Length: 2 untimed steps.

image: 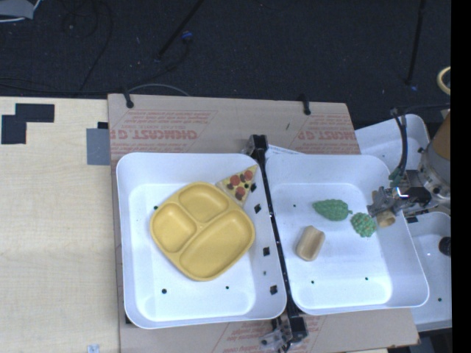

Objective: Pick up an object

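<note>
The right bin [368,289] holds three small objects. A green leafy piece [331,209] lies near its middle. A smaller green bumpy piece [363,224] sits by the bin's right wall. A tan oblong piece [310,243] lies lower, toward the centre divider. My gripper [385,210] reaches in over the right wall. It is right next to the small green bumpy piece, at its upper right. Whether the two touch is too small to tell.
In the left bin [140,285] lies a yellow divided plate [203,231], with a toy pizza slice [240,184] at its upper right. A black divider [269,226] runs between the bins. Arm cables [403,142] hang at the right.
</note>
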Available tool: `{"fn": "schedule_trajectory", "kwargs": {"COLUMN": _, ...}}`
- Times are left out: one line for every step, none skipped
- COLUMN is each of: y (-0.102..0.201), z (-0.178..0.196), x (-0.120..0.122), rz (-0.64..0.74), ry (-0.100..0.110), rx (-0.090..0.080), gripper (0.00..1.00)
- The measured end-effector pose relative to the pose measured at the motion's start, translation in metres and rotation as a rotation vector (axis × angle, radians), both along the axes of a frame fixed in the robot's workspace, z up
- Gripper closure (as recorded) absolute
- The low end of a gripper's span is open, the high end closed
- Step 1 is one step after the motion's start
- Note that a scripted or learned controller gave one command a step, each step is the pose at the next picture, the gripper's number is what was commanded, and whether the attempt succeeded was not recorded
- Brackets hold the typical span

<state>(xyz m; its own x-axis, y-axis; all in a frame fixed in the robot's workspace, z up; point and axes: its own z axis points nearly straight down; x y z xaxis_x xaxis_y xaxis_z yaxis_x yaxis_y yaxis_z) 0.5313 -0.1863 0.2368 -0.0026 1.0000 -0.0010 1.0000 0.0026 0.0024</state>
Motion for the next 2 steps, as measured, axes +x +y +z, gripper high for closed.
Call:
{"fn": "schedule_trajectory", "kwargs": {"y": 0.0, "z": 0.022, "x": 0.001, "rz": 0.0, "ry": 0.002, "rx": 0.001, "gripper": 1.0}}
{"fn": "schedule_trajectory", "kwargs": {"y": 0.05, "z": 0.006, "x": 0.014, "rz": 0.002, "ry": 0.006, "rx": 0.003, "gripper": 1.0}}
